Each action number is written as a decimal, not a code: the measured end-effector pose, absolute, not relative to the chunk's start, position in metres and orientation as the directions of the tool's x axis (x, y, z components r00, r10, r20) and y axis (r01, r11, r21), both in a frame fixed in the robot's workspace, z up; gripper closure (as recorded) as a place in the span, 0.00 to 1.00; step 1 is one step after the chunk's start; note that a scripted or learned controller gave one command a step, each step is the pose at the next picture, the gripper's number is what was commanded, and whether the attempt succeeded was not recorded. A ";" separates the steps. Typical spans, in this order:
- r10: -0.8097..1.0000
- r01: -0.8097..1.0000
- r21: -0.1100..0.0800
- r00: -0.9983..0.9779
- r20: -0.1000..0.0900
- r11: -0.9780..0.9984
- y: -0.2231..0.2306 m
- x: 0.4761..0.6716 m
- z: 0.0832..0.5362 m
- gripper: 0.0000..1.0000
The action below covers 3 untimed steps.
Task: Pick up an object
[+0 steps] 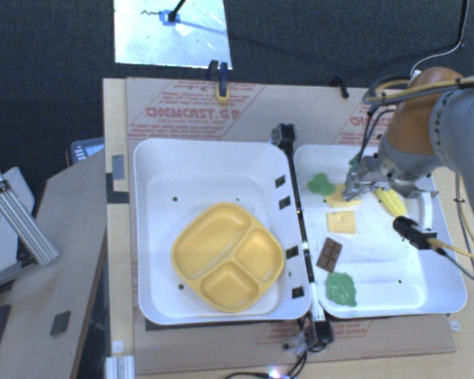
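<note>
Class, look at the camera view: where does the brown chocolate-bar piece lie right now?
The chocolate-bar piece lies in the right bin, near its left wall, just below the yellow cheese slice and above the green leaf.

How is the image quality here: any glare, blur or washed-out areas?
Camera view: even lighting with soft shadows; the white bins look bright, nearly washed out at the rims; a shiny panel at top glares; the yellow tray and green toy are fairly sharp; the tool is slightly soft.

Even bright light, slightly soft focus
</note>
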<state>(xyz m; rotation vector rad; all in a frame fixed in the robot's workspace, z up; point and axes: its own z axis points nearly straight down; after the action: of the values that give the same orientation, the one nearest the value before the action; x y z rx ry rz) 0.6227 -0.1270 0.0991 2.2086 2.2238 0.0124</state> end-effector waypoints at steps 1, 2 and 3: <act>1.000 1.000 -0.006 -0.002 0.003 0.002 -0.092 0.558 0.083 1.00; 1.000 1.000 0.003 0.001 -0.002 -0.001 -0.127 0.563 0.100 1.00; 1.000 1.000 -0.001 -0.006 0.002 0.006 -0.086 0.543 0.085 1.00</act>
<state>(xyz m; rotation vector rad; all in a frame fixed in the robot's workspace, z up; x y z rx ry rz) 0.5432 -0.0858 0.0852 2.2155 2.2298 0.0009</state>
